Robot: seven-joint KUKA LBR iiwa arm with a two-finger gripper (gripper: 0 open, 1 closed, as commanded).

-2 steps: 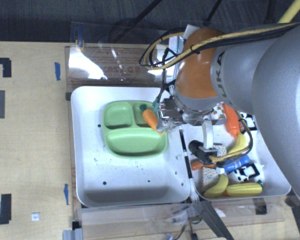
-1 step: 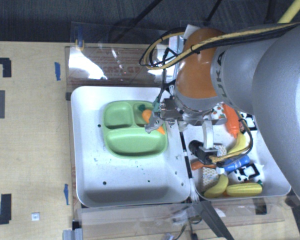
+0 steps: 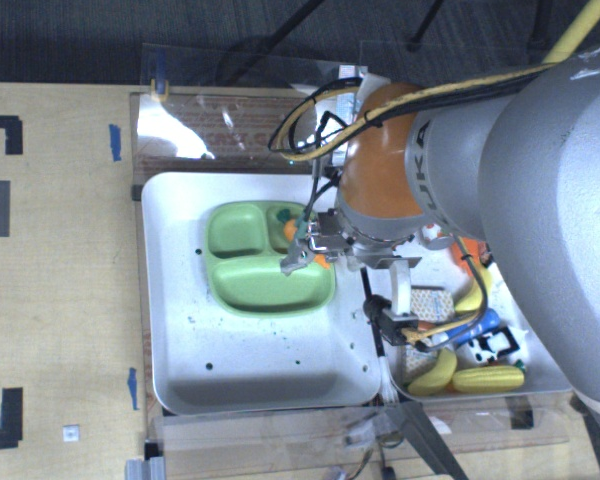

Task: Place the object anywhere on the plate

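Observation:
A green divided plate point(image 3: 265, 258) lies in the left white bin point(image 3: 240, 368), toward its far right. My gripper point(image 3: 305, 253) hangs over the plate's right edge, below the orange wrist band. A small orange and green object point(image 3: 286, 224) sits in the plate's upper right compartment, right beside the gripper. Another bit of orange point(image 3: 324, 262) peeks out at the gripper's right side; I cannot tell whether it is held. The arm hides the plate's right rim.
The right bin holds yellow banana-like pieces point(image 3: 465, 376), a blue item point(image 3: 480, 326), a speckled box point(image 3: 426, 304) and an orange item point(image 3: 469, 258). The arm's grey bulk covers most of that bin. Black cables point(image 3: 377, 320) hang at the wall between the two bins.

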